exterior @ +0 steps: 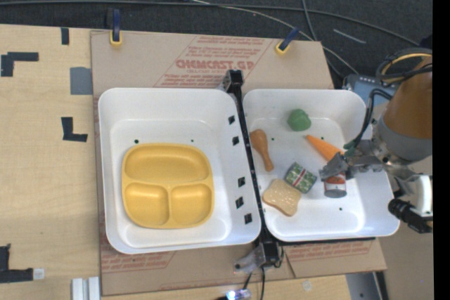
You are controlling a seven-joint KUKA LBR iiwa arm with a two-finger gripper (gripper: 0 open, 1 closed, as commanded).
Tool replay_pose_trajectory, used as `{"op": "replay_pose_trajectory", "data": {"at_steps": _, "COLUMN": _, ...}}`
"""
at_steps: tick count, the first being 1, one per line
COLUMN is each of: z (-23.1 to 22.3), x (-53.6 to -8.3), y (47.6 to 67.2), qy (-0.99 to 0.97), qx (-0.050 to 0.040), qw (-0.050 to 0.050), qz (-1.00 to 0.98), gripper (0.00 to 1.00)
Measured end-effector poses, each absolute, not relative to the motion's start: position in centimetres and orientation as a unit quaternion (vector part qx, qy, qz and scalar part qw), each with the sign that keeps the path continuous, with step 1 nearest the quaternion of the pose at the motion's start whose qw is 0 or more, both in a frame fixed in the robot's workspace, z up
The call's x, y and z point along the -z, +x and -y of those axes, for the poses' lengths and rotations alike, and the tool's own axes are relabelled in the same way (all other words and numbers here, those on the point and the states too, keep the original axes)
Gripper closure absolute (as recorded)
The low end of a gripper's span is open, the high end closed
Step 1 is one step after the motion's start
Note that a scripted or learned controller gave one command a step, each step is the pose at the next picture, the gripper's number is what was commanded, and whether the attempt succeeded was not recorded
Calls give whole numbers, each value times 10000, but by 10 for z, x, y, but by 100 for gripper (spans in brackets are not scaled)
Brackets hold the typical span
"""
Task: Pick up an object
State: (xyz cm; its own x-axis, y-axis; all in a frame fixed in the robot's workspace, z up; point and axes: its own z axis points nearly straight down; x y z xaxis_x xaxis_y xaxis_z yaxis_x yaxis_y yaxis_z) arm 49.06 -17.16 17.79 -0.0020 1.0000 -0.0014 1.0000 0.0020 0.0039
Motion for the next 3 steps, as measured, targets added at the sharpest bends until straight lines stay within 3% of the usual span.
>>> {"op": "replay_pose_trajectory", "data": {"at_steps": 1, "z": 172, "x": -227, "y": 492, "qy": 7064, "qx": -9, "qw": 20, "qz": -7078, "gripper": 100}}
{"op": "replay_pose_trajectory", "data": {"at_steps": 3, "z": 62, "x": -221, "y": 495, "qy": 7044, "qx": -5, "qw": -11, "qz": -7098, "gripper": 100}}
